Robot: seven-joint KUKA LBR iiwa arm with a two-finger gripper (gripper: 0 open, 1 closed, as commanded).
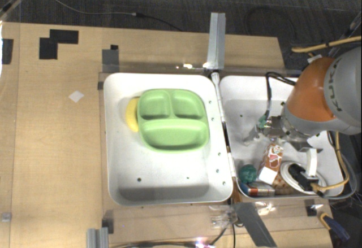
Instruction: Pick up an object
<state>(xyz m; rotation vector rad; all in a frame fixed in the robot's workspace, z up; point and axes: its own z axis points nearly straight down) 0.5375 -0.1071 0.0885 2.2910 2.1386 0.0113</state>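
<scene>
My gripper [275, 147] hangs low over the front half of the right bin [243, 100], under the grey wrist and its orange band. Right beneath it lies a small red and white packet [274, 159]; I cannot see whether the gripper touches it. A teal ball [247, 174] rests to the packet's left, near the bin's front left corner. A white box [267, 175] sits beside the ball, and a red marker [260, 190] lies along the front wall.
The left bin [121, 173] holds a green divided plate [171, 118] toward its back, with a yellow object [131, 114] poking out from under the plate's left edge. A metal post [215, 43] stands behind the wall between the bins.
</scene>
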